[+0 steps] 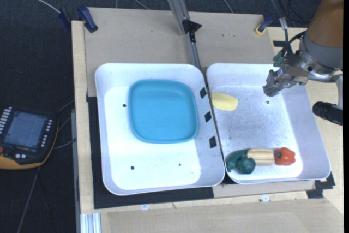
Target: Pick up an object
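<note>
1. Plate (163, 111): solid turquoise blue.
2. Two bins (112, 133): white; right one grey-speckled.
3. Small object (224, 101): pale yellow.
4. Toy trio (260, 158): dark green, tan, red-orange.

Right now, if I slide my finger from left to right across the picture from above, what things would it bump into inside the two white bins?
Blue plate → yellow piece → green toy → tan toy → red toy.

One fixed cam, mounted above the surface (136, 35), looks down at a slant w/ both white bins (109, 117) in frame. Wide enough to take in dark floor & cables around. Arm (327, 24) comes in from view's right.
</note>
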`<state>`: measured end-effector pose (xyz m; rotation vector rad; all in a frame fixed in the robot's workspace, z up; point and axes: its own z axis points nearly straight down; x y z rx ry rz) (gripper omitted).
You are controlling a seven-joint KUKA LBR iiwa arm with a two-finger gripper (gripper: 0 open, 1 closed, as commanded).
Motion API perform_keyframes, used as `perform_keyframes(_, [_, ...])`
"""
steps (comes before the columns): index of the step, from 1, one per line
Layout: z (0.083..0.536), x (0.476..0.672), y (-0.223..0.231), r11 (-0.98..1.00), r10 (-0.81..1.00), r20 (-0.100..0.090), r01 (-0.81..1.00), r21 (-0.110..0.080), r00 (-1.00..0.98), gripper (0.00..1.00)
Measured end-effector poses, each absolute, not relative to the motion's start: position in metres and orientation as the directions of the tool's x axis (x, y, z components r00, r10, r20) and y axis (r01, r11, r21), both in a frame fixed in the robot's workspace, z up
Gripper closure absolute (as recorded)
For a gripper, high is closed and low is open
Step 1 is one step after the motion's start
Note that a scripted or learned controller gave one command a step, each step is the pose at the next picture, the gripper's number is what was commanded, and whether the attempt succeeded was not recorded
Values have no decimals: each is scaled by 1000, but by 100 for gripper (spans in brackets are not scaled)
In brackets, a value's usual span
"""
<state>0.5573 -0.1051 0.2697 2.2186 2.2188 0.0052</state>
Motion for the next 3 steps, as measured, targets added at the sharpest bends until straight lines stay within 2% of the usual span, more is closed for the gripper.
perform_keyframes(1, [273,559,-49,5,1000,1,1000,1,-5,100])
perform_keyframes(3, [239,573,53,4,1000,1,1000,-1,-4,100])
